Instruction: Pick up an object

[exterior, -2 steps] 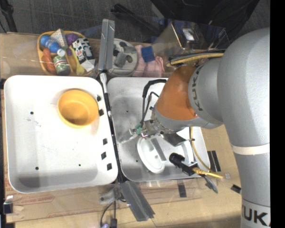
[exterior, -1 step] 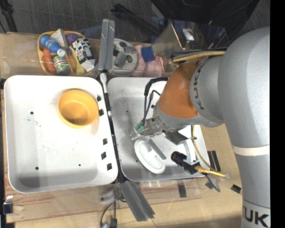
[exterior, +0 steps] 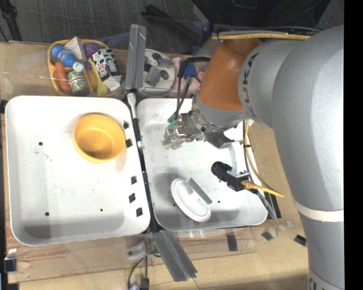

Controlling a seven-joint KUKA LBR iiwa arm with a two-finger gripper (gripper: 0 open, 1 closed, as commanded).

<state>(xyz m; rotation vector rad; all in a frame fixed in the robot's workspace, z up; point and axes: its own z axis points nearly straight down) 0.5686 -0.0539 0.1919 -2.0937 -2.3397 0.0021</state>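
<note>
Left bin [exterior: 60, 192]: yellow bowl [exterior: 99, 137], round, glossy, upright with its hollow facing up, in the far half near the dividing wall.
Right bin [exterior: 181, 165]: gripper [exterior: 180, 130] over the far-left part; how far open, or whether it holds anything, cannot be told.
White round lid [exterior: 190, 199], grey strip across it, lies by the near wall, apart from the gripper.

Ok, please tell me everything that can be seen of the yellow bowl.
The yellow bowl is round, with a smooth, slightly shiny surface that looks like plastic. It stands upright, mouth up, and nothing lies inside it. It rests on the floor of the white bin at the view's left, in the bin's far half, toward the view's middle. Nothing else touches it.
</note>
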